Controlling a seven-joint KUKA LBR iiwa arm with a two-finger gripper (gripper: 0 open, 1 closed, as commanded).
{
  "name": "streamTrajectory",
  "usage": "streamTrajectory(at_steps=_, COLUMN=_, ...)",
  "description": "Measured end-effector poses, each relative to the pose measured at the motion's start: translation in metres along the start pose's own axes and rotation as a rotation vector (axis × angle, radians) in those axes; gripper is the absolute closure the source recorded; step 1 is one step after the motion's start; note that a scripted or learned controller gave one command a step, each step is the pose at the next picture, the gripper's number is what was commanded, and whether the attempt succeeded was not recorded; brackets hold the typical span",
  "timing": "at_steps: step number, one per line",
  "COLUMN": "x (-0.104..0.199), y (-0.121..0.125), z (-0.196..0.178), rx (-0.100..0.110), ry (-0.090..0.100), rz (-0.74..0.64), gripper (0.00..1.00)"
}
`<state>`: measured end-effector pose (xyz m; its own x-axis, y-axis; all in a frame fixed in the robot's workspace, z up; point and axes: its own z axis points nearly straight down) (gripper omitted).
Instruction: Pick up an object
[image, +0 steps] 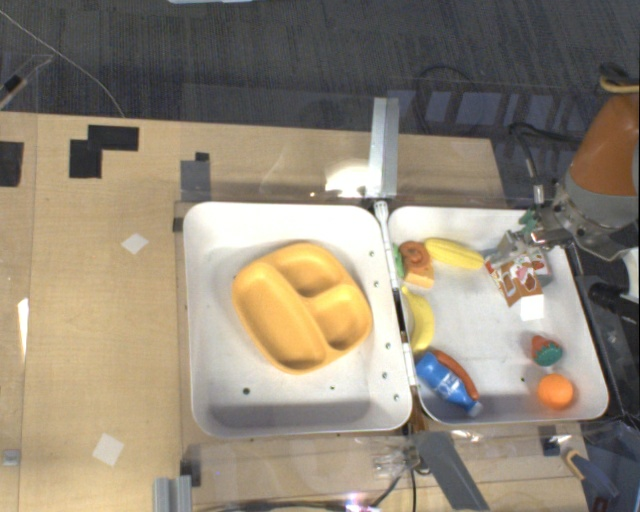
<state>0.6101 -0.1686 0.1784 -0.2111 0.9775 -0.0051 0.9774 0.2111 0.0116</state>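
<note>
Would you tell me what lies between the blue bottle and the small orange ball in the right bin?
In the camera view, bare white bin floor separates the blue bottle from the small orange ball; a red-and-green toy sits just above that stretch.

Grey arm with an orange band

The arm (607, 165) shows a rounded orange section above a grey collar, with small metallic fittings and dark cables at its wrist end.
</note>
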Motion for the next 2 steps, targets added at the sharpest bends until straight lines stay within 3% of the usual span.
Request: streamTrajectory(at_steps=2, x=0.000, y=0.003, z=-0.022, rx=-0.006, ry=-0.006, rz=-0.015, gripper=1.00)
